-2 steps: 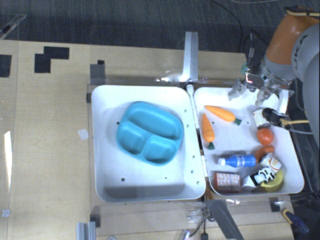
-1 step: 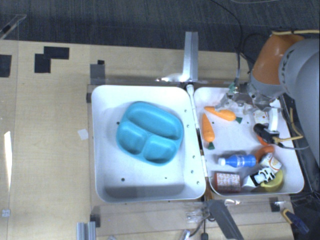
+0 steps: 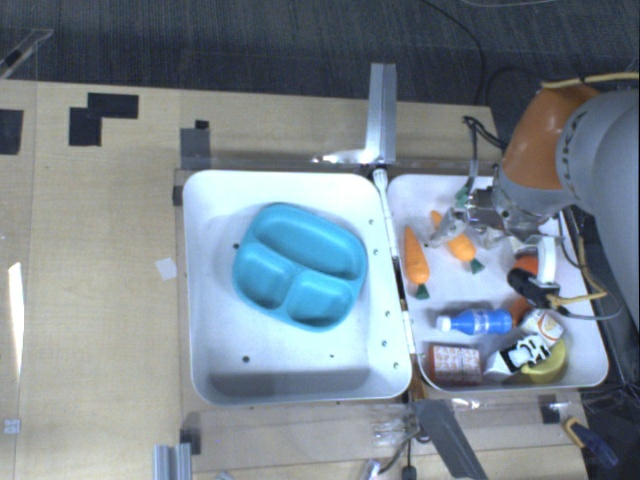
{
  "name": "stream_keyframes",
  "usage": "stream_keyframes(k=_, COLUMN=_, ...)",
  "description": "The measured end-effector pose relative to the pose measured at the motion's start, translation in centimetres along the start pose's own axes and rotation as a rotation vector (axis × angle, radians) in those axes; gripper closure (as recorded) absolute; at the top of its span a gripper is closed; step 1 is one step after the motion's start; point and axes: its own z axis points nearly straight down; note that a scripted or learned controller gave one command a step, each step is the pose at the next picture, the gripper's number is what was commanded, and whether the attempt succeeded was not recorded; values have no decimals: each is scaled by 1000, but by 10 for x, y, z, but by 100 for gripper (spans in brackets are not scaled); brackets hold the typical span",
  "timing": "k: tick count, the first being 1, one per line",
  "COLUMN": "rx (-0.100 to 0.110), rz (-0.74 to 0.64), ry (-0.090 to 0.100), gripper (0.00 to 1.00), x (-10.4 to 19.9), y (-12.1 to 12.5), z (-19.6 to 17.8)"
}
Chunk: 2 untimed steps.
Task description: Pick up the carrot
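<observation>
Two carrots lie in the right bin (image 3: 598, 373). The larger carrot (image 3: 415, 256) is orange with a green tip and lies lengthwise near the bin's left wall. A shorter carrot (image 3: 462, 248) with a green end lies just to its right. My gripper (image 3: 463, 224) hangs directly over the shorter carrot, very close to it, and its metal parts hide the carrot's upper end. A small orange bit (image 3: 435, 218) shows beside the gripper. Nothing is visibly lifted.
A blue divided plate (image 3: 298, 265) rests in the left bin (image 3: 215, 368). The right bin's front holds a blue-and-white bottle (image 3: 474, 321), a brown box (image 3: 455, 362), a black-and-white item (image 3: 523, 351) and a yellow item (image 3: 548, 365). A red-and-white object (image 3: 532, 264) lies under the arm (image 3: 545, 148).
</observation>
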Motion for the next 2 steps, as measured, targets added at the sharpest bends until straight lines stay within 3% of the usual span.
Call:
stream_keyframes(k=1, rx=-8, rz=-1, ry=1, gripper=100, x=2, y=3, z=-13)
stream_keyframes(k=2, rx=1, rz=-132, ry=1, gripper=100, x=70, y=-37, z=-99)
